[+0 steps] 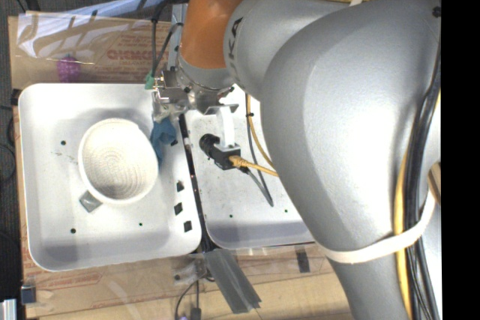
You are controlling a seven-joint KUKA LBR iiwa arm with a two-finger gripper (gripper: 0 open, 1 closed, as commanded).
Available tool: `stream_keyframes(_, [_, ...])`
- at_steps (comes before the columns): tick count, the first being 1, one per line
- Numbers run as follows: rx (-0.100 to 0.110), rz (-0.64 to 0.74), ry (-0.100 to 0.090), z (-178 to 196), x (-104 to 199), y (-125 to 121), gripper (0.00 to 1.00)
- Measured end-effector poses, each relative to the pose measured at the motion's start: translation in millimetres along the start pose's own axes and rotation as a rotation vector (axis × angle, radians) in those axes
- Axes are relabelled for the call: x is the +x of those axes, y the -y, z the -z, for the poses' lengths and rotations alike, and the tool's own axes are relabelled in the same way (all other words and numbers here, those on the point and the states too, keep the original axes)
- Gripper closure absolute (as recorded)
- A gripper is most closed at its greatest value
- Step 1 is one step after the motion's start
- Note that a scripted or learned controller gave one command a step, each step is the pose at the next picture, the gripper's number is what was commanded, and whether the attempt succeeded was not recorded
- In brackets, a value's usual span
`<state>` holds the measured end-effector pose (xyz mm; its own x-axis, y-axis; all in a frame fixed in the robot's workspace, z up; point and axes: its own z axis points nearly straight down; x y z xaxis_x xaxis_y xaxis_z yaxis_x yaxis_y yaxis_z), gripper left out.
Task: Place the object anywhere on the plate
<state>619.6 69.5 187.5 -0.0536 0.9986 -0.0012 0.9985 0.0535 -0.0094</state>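
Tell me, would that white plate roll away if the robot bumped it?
Probably not. The white plate looks round and shallow, lying flat in the left bin, so it would likely slide, not roll. The bin's raised walls would probably stop it.

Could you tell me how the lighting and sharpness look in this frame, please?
In the camera view, light is bright and even: the left bin nearly washes out, and the white plate keeps only faint ridges. The arm shows soft highlights and looks slightly blurred up close. The blue object by the gripper sits in shade.
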Motion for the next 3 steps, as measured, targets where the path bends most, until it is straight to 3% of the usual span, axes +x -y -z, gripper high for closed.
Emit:
stream_keyframes(1, [0.0,-0.098,0.001,15,12,3,1.0])
stream_keyframes(2, [0.003,-0.015,0.002,4,58,35,1.0])
stream_keyframes(3, [0.001,0.028,0.0,20,4,10,1.0])
